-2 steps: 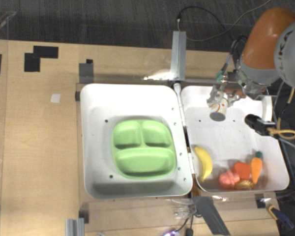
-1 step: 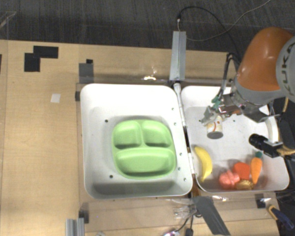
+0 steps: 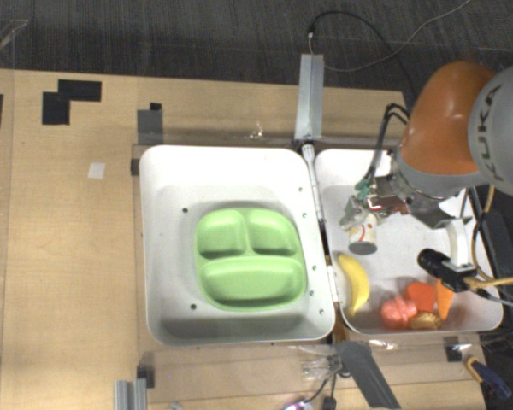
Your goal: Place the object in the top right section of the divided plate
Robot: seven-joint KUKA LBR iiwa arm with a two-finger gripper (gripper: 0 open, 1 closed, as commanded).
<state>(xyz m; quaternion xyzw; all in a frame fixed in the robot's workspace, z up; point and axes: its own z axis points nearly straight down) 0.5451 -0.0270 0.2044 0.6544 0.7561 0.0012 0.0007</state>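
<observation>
Task hardly begun: green plate (image 3: 250,256) left of tool (image 3: 360,214), all sections bare. Banana (image 3: 355,282) and other toy food just below. Tool's opening impossible to tell.

The arm (image 3: 470,135) runs off the edge at 3 o'clock; its claw (image 3: 359,216) is too small and blurred to read.

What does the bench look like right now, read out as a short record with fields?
left bin: holds green divided plate, no food on it
right bin: banana, pink item, orange items along its near edge
gripper: over the right bin's far half, above and beyond the banana
task status: nothing yet in the plate's top right section
</observation>
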